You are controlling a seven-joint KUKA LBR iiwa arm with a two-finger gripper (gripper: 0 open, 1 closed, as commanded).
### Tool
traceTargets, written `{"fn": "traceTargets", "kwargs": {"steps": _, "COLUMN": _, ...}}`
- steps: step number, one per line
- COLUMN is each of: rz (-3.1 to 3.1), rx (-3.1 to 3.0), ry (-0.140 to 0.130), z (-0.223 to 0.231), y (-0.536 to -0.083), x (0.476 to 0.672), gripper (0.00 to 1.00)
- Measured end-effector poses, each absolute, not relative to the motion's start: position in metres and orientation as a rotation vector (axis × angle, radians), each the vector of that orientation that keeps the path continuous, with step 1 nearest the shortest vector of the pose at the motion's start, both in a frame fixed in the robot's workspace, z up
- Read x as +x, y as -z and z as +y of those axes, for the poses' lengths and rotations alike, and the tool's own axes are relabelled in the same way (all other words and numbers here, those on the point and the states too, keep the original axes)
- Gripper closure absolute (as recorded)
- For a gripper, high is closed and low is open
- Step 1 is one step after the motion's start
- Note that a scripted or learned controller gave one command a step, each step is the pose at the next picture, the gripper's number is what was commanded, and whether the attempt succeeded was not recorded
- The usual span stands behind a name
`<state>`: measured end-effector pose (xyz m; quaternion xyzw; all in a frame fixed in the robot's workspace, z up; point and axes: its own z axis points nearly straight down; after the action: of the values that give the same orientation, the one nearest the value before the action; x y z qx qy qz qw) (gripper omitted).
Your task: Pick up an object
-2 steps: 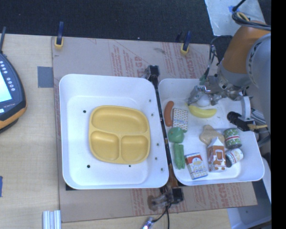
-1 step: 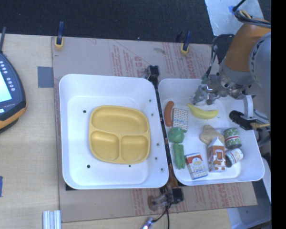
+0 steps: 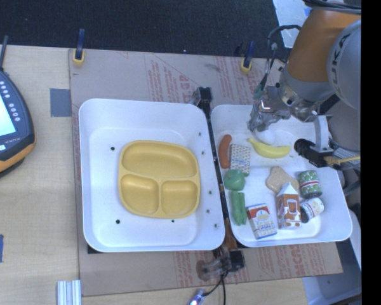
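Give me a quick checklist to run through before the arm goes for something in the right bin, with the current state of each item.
1. Gripper positioned over the right bin: ok, it sits above the bin's far-left part.
2. A target close by: ok, the banana lies just in front of it, apart from the other items.
3. Nothing already held: cannot tell, the fingertips are too small to read.
4. Jaws open enough: cannot tell.
5. Neighbours crowding the banana: ok, the sausage and the bread slice lie clear of it.
6. Yellow tray in the left bin out of the way: ok.
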<state>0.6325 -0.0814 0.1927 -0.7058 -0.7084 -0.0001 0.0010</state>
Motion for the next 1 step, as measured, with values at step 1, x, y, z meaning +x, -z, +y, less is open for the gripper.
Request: {"fn": "traceTargets", "kwargs": {"steps": 1, "rz": -2.223, "rx": -2.216, "ry": -0.002, "z": -0.0819, "y": -0.1919, "x": 0.6319, "gripper": 0.00}}
